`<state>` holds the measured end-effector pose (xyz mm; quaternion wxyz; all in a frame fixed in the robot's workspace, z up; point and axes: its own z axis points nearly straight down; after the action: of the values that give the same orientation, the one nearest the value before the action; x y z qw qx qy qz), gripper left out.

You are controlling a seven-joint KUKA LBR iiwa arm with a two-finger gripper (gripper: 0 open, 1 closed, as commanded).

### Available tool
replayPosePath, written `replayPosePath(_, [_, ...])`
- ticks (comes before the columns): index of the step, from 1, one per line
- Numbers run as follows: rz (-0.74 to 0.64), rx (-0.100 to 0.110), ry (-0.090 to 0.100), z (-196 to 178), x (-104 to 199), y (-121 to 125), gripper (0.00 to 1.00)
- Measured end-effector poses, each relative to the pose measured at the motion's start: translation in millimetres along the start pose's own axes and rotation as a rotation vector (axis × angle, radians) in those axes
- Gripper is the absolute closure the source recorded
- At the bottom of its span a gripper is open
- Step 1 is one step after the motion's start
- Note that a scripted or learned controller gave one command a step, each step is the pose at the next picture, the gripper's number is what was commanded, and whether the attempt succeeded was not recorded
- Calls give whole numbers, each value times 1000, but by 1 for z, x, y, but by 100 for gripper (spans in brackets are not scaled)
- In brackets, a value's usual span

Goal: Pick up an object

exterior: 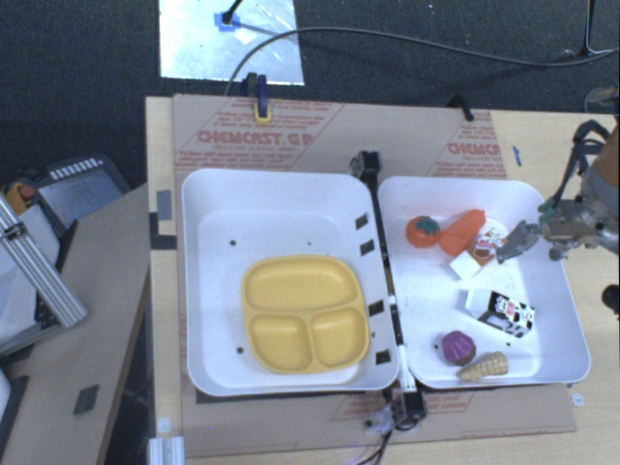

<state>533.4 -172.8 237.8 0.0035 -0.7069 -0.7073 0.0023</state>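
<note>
Arm enters from 3 o'clock, gripper (pixel 518 243) hanging over the right bin (pixel 552 356) near its 2 o'clock corner. One grey finger (pixel 516 241) points toward the toy cluster; whether the pincer is open or closed, cannot tell from this angle. Nothing visibly held between the fingers.

Right bin contents: orange round toy (pixel 422 232) and carrot (pixel 462 232) touching at 11–12 o'clock, small round white-and-red piece (pixel 487 241) just beside the fingertip, white block (pixel 466 266) below it. Cow-print carton (pixel 502 311) at bin centre. Purple ball (pixel 458 346) and ice-cream cone (pixel 483 365) at 6 o'clock, touching.

Left bin (pixel 208 260) has a yellow divided plate (pixel 304 312), sitting toward 6 o'clock.

Step, by my read: approach or pre-grasp, no pick made yet. Nearest candidate is the white-and-red piece or the carrot. Next move needs the gripper centred over one item, lowered straight, fingers either side; the cluster is crowded, so neighbours may get nudged.
</note>
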Motion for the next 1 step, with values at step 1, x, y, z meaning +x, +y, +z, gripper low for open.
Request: replayPosePath(1, [-3,-9,-2,-5,0,2,0])
